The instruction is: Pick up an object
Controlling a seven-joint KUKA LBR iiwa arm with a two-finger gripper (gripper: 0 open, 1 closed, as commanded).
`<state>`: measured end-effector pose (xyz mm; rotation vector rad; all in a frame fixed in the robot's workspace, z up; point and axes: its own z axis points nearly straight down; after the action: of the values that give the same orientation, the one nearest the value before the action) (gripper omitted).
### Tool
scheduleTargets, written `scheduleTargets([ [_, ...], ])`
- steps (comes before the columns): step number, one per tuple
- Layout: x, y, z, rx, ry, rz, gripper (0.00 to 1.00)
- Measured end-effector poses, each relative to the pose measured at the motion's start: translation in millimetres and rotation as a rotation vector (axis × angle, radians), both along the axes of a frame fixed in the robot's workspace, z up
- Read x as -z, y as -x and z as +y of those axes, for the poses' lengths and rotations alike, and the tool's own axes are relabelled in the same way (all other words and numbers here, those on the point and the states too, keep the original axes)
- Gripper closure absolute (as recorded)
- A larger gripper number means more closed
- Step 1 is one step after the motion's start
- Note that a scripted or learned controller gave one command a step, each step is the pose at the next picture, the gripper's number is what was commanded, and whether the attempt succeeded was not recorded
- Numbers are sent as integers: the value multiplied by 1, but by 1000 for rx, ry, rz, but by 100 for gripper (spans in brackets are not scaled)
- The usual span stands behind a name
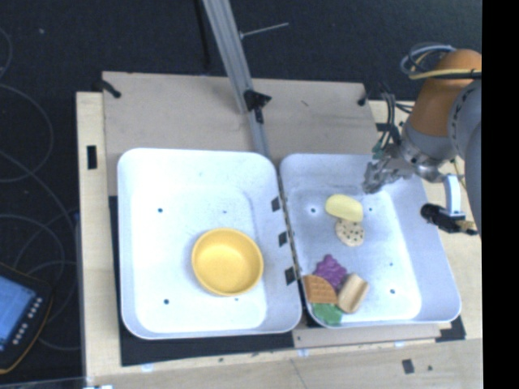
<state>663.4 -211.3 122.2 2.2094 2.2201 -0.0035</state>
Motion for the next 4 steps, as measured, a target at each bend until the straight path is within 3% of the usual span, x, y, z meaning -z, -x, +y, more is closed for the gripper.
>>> scheduleTargets([
  [2,-121,-5,1,0,-6,-3,100],
  [3,-79,-5,-1,1,-5,7,100],
  [4,-77,9,48,1,-7,5,100],
])
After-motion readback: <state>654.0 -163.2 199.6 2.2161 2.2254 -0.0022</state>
